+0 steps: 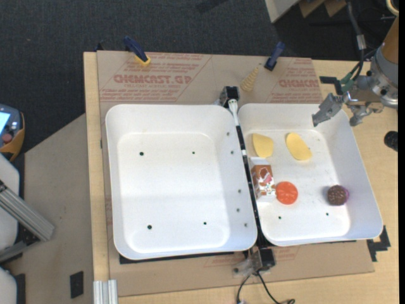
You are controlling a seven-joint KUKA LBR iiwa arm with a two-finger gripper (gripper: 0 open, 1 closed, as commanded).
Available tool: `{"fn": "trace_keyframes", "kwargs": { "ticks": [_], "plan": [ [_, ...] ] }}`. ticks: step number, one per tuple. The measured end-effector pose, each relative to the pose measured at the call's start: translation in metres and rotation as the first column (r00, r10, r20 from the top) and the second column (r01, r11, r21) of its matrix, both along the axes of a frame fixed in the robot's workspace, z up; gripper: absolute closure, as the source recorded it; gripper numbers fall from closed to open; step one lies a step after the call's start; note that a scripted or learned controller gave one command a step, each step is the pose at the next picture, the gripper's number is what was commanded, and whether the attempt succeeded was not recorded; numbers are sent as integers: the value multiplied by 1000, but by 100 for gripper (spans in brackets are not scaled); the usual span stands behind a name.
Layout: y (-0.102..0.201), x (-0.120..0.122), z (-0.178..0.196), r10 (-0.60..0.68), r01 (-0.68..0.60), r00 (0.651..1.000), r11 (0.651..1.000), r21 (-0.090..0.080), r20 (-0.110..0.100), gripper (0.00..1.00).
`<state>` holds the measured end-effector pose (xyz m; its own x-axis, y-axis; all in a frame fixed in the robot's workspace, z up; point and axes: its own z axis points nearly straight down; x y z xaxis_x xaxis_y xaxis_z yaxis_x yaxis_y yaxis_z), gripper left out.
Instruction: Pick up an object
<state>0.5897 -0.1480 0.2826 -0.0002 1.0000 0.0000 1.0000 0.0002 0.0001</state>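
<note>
The right bin [364, 189] holds several small objects. Two yellow pieces lie side by side, one [263, 145] near the divider and one [298, 147] to its right. A brown and red packet [262, 180] lies in front of them, touching an orange-red ball [286, 192]. A dark purple ball [337, 195] sits alone near the right wall. My gripper [340, 118] hangs above the bin's far right corner, up and to the right of the yellow pieces. It is open, with nothing between its fingers.
The left bin [120, 170] lies beside the right one, with a black clip [229, 96] at the far end of the seam. Both rest on a cardboard sheet [177, 75] held by blue clamps [137, 50]. Cables hang at the front edge.
</note>
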Motion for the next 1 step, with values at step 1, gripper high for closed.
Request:
{"fn": "trace_keyframes", "kwargs": {
  "ticks": [1],
  "plan": [
    [15,-9,-203,0,0,1000,1000,4,-14,0]
  ]
}}
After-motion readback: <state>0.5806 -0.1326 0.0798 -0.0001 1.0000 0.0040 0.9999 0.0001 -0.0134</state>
